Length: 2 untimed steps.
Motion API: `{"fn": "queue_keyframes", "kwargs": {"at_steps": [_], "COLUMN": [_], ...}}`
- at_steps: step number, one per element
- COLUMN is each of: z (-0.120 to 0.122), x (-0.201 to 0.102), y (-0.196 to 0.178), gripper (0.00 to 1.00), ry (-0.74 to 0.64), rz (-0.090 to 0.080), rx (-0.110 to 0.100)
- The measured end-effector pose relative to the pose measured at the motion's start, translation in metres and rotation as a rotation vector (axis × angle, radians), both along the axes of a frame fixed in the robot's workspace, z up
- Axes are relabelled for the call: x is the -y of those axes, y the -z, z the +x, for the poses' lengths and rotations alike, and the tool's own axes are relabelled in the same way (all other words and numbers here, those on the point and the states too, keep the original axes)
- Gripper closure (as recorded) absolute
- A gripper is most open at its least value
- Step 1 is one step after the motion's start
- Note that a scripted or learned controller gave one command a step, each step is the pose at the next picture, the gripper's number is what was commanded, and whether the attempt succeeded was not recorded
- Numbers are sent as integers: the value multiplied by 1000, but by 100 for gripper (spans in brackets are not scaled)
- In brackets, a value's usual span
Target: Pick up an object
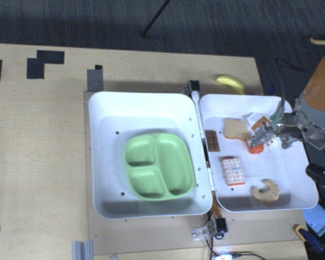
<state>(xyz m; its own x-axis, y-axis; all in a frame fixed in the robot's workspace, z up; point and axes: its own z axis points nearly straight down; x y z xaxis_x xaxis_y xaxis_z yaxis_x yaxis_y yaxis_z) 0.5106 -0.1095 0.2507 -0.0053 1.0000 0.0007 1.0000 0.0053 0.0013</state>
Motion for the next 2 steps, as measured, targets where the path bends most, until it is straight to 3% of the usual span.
{"fn": "queue_keyframes", "kwargs": {"at_steps": [1, 2], "z": [-24, -18], "x": [60, 22], "y": [90, 155], "gripper": [0, 0], "ry": [4, 3], "rz": [-1, -2], "rx": [-2, 8]}}
